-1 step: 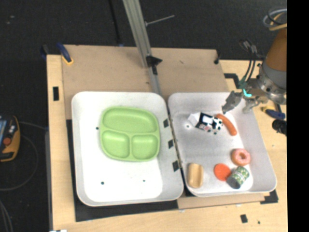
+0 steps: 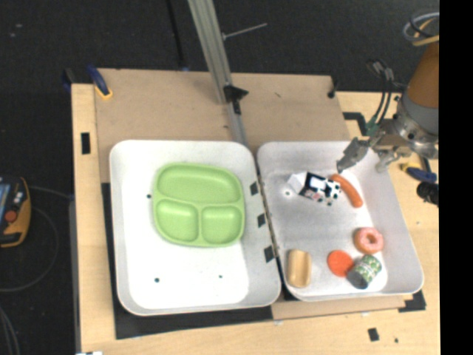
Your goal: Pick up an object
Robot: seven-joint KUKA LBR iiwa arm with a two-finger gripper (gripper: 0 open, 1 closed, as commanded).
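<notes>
We see the gripper above the right bin, near the orange sausage; its finger spread we cannot tell.

A robotics lab: plywood bench, aluminium camera post, loose cables

No legible txt/labels anywhere. Black-white box in right bin has a print, too blurry to read.
</notes>
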